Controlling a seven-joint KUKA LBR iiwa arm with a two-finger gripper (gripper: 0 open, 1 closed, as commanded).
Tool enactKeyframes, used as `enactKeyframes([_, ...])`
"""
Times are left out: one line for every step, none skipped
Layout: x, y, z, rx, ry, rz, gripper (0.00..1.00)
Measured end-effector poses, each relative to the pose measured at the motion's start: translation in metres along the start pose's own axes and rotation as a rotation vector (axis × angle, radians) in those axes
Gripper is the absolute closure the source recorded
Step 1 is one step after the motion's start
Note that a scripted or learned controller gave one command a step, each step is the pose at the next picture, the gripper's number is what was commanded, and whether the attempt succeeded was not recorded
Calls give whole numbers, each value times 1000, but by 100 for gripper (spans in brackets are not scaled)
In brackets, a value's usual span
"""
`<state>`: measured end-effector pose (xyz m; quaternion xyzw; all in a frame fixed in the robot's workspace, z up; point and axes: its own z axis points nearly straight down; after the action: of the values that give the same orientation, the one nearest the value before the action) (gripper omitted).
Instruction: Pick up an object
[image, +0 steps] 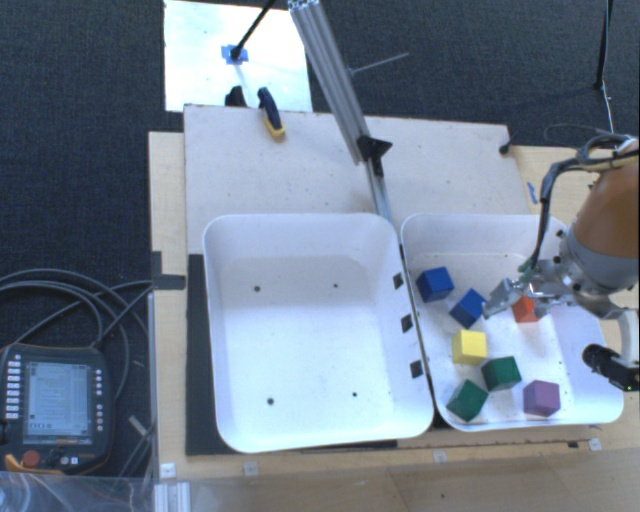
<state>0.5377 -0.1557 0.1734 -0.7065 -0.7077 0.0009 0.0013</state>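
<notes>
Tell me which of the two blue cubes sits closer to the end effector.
The lower blue cube, just left of the end effector. The upper blue cube lies farther left, nearer the wall of the right bin.

Dark carpet floor (80, 150), pale wooden bench (300, 160), black cables (70, 295), control pendant (55, 405) at left.
</notes>
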Motion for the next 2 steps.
enactKeyframes([-3,1,62,0,1,0,0])
enactKeyframes([-3,3,48,-7,-2,-3,100])
